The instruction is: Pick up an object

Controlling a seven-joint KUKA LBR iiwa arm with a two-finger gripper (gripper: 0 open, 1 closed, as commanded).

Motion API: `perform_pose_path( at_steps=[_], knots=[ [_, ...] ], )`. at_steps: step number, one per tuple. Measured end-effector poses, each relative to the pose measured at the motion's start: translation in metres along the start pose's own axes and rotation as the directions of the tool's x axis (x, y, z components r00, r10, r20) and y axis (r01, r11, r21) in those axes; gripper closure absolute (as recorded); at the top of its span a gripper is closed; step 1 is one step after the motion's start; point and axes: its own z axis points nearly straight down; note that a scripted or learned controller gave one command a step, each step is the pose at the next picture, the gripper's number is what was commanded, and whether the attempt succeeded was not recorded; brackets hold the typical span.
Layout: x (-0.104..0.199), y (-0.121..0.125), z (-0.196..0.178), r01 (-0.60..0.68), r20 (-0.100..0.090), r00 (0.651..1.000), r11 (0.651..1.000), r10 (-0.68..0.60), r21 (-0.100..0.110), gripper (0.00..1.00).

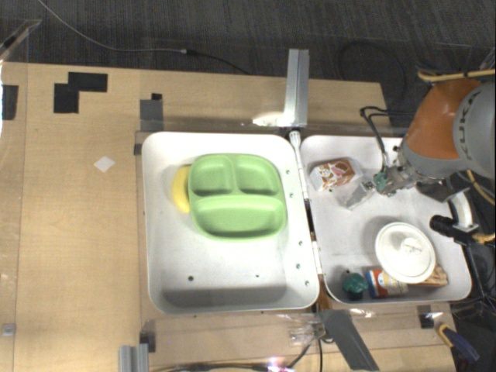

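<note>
Fingers [385, 181] at the end of the arm: I log them low in the upper right of the frame, over the right bin; whether they are wide or narrow I cannot tell, and I see nothing between them.

Surface [70, 231]: pale wood, filling the left and middle of the frame, with black tape shapes [77, 91] at upper left.

Left bin [225, 273]: white, shallow, centre of the frame.

Right bin [341, 239]: white, shallow, touching the left bin along its inner wall.

Arm [453, 130]: grey with an orange band, entering from the right edge, upper right.

Green tray [235, 194]: three compartments, lying flat in the upper half of the left bin.

White round lidded container [404, 250]: lower right part of the right bin.

Yellow item [180, 190]: partly hidden under the left edge of the green tray; I cannot name it.

Printed packet [333, 173]: red, brown and white, upper left of the right bin, near the fingers but apart from them.

Clear wrapper [357, 195]: just beside the fingers, to their lower left.

Small can [385, 284]: lying on its side along the bottom wall of the right bin.

Dark green round object [355, 284]: just left of the small can.
</note>
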Motion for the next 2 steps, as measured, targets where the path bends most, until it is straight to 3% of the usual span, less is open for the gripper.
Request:
perform_pose_path(
  at_steps=[1,2],
  knots=[
    [0.014,0.058,-0.002,0.041,0.004,0.999,0.999,-0.041,0.009,0.0],
    [0.009,-0.009,-0.001,0.032,0.001,0.999,0.999,-0.032,0.0,0.0]
  ],
)
